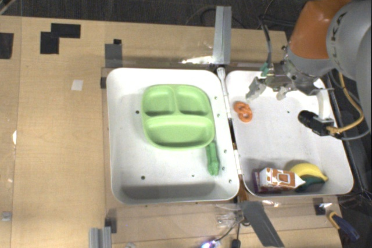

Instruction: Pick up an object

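Claw (268, 87) hovers over upper part of right bin (279, 125), fingers apart, holding nothing. Right bin: 1 orange pretzel-shaped toy (243, 112) at left wall, 1 brown carton (277, 180) and 1 banana (308, 171) at front. Left bin (122, 142): 1 green tray (176, 116), 1 green stick (213, 160) beside it.
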You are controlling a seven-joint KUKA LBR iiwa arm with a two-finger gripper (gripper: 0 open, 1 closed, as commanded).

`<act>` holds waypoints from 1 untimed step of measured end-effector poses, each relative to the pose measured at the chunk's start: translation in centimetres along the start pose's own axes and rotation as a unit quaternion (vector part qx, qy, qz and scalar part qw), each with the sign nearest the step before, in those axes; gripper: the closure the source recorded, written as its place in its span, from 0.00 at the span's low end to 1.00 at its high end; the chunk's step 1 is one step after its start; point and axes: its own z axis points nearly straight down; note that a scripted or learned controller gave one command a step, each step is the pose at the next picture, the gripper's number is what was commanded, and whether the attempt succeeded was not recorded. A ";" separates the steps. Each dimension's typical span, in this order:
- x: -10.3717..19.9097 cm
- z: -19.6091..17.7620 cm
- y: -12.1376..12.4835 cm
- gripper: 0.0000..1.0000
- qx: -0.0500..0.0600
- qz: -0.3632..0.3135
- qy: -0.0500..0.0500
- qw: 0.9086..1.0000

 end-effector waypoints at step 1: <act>7.5 0.1 -5.3 0.00 0.002 0.047 0.000 0.999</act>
